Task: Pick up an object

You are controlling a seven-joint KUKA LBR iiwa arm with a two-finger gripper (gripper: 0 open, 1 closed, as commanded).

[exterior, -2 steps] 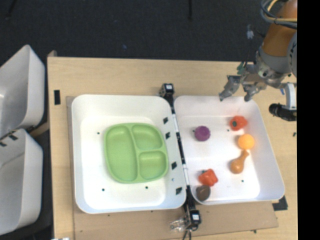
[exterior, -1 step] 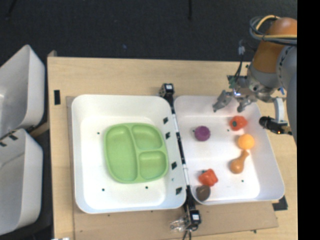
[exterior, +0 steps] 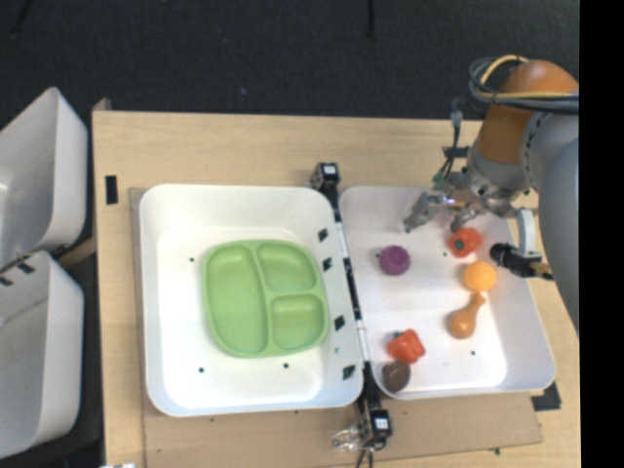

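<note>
In the right bin (exterior: 429, 369) lie a purple round piece (exterior: 394, 259), a red tomato-like piece with a green stem (exterior: 466, 243), an orange ball (exterior: 479, 277), an orange gourd shape (exterior: 465, 318), a red pepper (exterior: 407, 345) and a brown piece (exterior: 395, 376). My gripper (exterior: 432, 226) hangs over the bin's back part, to the right of and behind the purple piece and just left of the red tomato-like piece. Its fingers are spread open with nothing between them.
The left bin (exterior: 166, 359) holds a green divided plate (exterior: 264, 295). A black-clipped divider (exterior: 343, 271) runs between the bins. The grey arm with its orange band (exterior: 507, 130) enters from the upper right. White containers (exterior: 39, 261) stand beyond the bench's left edge.
</note>
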